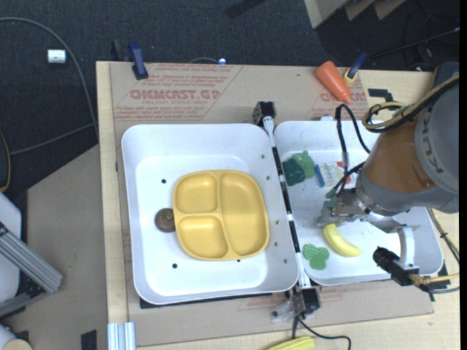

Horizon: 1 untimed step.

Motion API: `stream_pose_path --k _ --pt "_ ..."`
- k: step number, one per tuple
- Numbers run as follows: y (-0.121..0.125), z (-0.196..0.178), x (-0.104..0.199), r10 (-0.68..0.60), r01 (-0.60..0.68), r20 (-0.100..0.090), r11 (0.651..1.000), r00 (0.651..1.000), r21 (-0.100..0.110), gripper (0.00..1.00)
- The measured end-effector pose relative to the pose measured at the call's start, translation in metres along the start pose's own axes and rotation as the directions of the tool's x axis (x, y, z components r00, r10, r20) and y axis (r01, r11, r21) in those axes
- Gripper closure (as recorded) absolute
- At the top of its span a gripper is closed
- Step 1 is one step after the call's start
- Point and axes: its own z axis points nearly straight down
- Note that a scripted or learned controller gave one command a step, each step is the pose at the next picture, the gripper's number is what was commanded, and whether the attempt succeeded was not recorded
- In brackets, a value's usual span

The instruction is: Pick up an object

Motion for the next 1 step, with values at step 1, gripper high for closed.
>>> stream_pose_path --k 1 --pt "-0.0124 -0.0857 0.0744 -0.001 0.001 0.0 1.0 1.0 -0.001 1.0"
